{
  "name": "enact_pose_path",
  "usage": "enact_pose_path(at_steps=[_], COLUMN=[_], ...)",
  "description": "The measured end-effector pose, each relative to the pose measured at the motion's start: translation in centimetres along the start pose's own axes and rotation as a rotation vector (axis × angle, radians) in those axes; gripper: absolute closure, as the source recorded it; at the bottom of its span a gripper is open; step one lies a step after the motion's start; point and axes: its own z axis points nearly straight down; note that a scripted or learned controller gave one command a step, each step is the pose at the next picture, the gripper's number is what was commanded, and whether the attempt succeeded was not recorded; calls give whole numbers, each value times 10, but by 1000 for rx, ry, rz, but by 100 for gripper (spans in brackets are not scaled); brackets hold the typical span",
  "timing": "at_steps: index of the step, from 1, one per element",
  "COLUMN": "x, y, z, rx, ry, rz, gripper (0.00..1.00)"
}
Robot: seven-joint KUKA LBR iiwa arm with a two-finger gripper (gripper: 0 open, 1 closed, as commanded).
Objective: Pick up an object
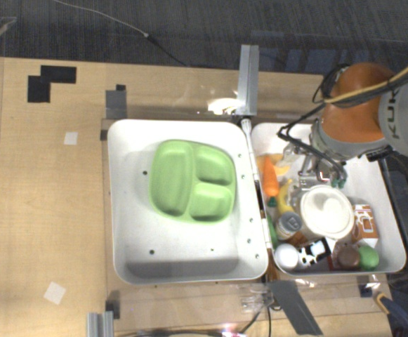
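Observation:
The right bin (pixel 393 220) holds a heap of small objects: an orange carrot-like piece (pixel 270 177), a yellow item (pixel 285 201), a white bowl or cup (pixel 325 212), a small can (pixel 289 224), a white ball (pixel 286 256), a black-and-white toy (pixel 314 253), a green ball (pixel 369 258) and a brown-and-white box (pixel 364 223). My gripper (pixel 316 176) hangs over the upper middle of this bin, just above the white bowl, below the orange wrist band. Its fingers point down into the heap.
The left bin (pixel 130 209) carries a green divided plate (pixel 192 180) near its middle. A metal post (pixel 248 83) stands at the back between the bins. Wooden bench surface lies to the left. Cables run at the front edge.

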Motion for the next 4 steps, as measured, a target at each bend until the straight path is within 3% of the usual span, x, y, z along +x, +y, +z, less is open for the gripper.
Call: enact_pose_path(at_steps=[1,2,3,4], x=[18,49,54,56], y=[4,-1,-3,1], z=[-1,-2,-2,-2], rx=[5,5,5,5], ry=[-11,-13,-15,-15], rz=[118,140,250,265], gripper=[0,0,0,0])
